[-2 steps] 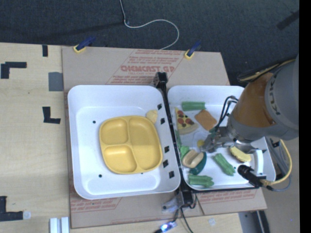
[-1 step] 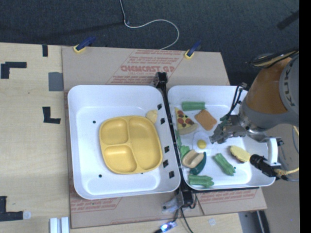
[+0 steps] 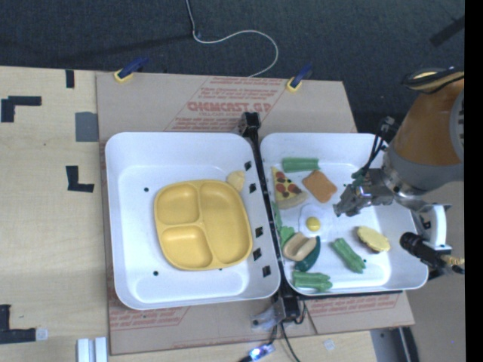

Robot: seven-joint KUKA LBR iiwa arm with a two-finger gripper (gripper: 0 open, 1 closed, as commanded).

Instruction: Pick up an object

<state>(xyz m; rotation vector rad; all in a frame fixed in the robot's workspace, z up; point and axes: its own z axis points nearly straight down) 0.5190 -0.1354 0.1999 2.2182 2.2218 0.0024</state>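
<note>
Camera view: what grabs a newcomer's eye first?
The big yellow divided plate in the middle of the left bin stands out most. Next comes the scatter of toy food in the right bin: a pizza slice, a toast piece and several green vegetables. The grey-and-orange arm comes in from the right, its gripper low over that bin.

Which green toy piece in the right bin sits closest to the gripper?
The short green pod lying diagonally beside the yellow bun, just below the gripper; the other green pieces lie farther left.
</note>
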